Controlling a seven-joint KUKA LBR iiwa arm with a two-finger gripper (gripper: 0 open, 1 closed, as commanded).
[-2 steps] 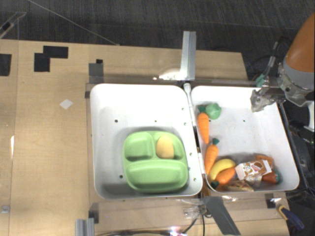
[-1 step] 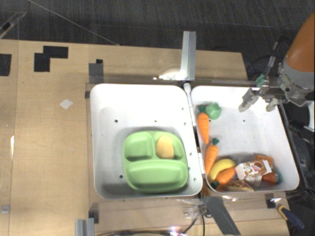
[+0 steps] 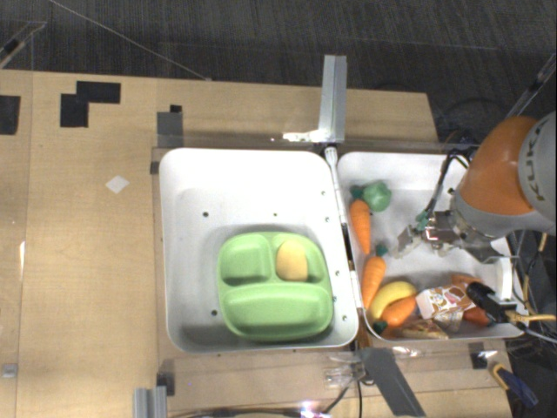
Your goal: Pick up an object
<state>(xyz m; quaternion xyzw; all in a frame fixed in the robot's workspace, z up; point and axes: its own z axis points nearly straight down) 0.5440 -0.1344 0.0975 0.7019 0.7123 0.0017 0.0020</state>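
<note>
Carrots (image 3: pixel 360 223), a banana (image 3: pixel 391 296) and packets (image 3: pixel 444 303) crowd the right bin's (image 3: pixel 396 171) near and left edges beside the pincer (image 3: pixel 418 232); its state I cannot tell.

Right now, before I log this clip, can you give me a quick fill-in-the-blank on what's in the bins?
1. The green tray lies in the ____ bin.
2. The lemon sits in the tray's upper ____ compartment.
3. Two ____ lie along the right bin's left wall.
4. The banana is in the ____ bin.

Missing words: left; right; carrots; right
</note>
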